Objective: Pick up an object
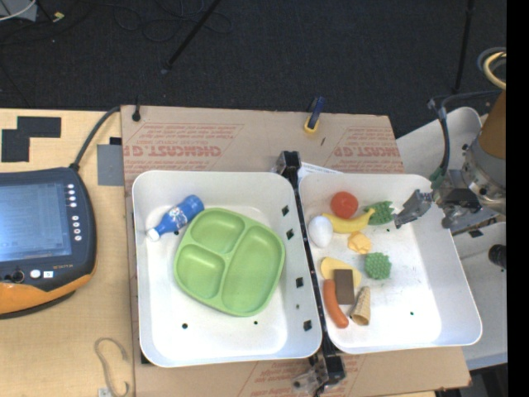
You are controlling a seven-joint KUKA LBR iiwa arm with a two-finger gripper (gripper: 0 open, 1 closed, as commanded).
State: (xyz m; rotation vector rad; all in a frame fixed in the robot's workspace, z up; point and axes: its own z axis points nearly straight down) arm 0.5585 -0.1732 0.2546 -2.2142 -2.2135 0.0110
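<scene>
Right bin (446,304): broccoli (381,212) just left of end effector (411,209), grip state unclear.

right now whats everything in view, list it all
bins: 2, white, side by side on the bench
divided plate: 1, green, left bin
bottle: 1, blue and white, left bin, beside the plate
tomato: 1, red, right bin
banana: 1, yellow, below the tomato
egg: 1, white, right bin near the divider
broccoli pieces: 2, green, right bin
carrot: 1, orange, right bin front
ice cream cone: 1, tan, beside the carrot
tablet pendant: 1, grey and orange, left of the bins
gripper: 1, grey, over the right bin
</scene>
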